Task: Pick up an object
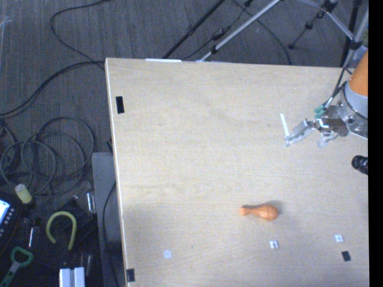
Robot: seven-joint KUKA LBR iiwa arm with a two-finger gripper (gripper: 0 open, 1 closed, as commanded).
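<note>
A small orange object point(261, 211), shaped like a gourd with a thin neck pointing left, lies alone on the pale wooden bench top point(197, 148) toward the lower right. My gripper point(289, 134) hangs at the right side of the bench, above and a little to the right of the orange object and well apart from it. Its fingers point(283, 124) point left and stand open with nothing between them. The arm's orange band point(359, 79) shows at the right edge.
Small white tags point(273, 244) and black marks point(119, 104) dot the bench top. The bench's left edge point(112, 160) drops to a carpeted floor strewn with cables point(48, 154) and tools. Tripod legs point(263, 8) stand behind the bench.
</note>
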